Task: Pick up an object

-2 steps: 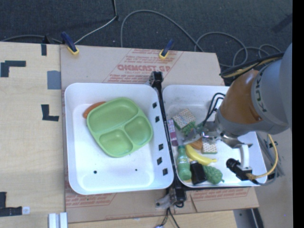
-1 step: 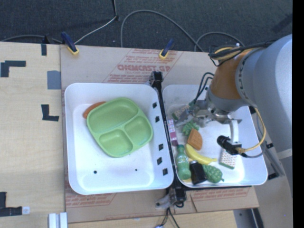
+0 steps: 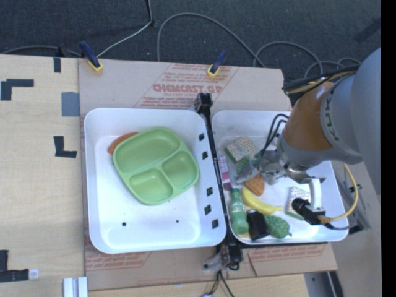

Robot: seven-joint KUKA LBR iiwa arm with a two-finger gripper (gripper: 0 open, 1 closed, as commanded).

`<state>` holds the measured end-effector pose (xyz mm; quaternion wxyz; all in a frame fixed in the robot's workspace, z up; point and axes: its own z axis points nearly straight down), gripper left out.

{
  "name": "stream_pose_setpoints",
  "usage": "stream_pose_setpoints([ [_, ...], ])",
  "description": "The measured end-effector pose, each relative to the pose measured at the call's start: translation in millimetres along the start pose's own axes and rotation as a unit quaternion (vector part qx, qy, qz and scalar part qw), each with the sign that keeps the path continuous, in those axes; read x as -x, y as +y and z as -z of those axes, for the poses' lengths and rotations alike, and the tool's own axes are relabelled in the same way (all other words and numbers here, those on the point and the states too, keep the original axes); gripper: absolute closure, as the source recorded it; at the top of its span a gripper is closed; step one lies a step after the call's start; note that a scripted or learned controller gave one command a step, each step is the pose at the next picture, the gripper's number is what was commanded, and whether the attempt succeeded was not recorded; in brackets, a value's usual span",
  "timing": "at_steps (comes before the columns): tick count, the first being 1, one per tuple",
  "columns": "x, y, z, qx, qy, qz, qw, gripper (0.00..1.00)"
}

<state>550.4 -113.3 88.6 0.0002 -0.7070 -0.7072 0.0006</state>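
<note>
Cardboard (image 3: 185, 88) print "CHEMCAST GP" | tool (image 3: 263, 169) state unreadable, over right bin (image 3: 322, 232)

Wooden bench (image 3: 37, 184), cardboard sheet (image 3: 185, 88), two white bins (image 3: 99, 184)

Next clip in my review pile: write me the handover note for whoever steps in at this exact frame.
Claw: low in the right bin, down among the items; cannot tell if it is open or shut, and nothing is visibly held.
Right bin: orange piece just below the claw, banana, green bottle, black object, green bumpy toy, patterned block.
Left bin: green divided plate lying over an orange object.
Done: arm is positioned over the clutter.
Left: grip one object and lift it out.
</note>
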Motion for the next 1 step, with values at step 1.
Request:
stream_pose_setpoints([
  [1, -0.4, 0.9, 10.0, 0.001, 0.0, 0.0, 1.0, 1.0],
])
